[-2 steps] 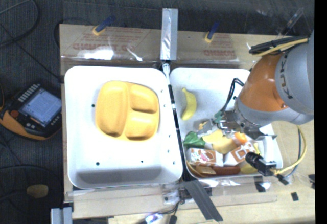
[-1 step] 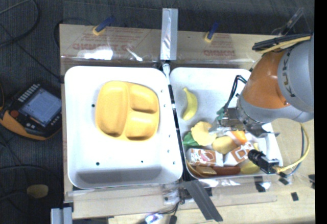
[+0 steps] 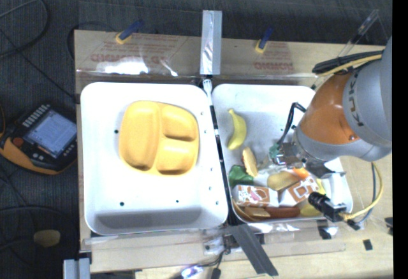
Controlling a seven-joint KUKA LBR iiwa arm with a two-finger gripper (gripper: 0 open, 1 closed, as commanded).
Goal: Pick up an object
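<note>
Here my jaws (image 3: 285,158) hung low in the right bin (image 3: 268,96); I could not tell whether they gripped anything. Toy food (image 3: 268,192) lay heaped just below them, a banana (image 3: 236,129) beyond. Best to descend straight onto one separate piece.

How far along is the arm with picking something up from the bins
Done: the grey arm with the orange band has reached over the right white bin. In hand: nothing visibly held. Left: grasp and lift an item, such as the yellow toy banana. The yellow sectioned plate lies in the left bin.
</note>
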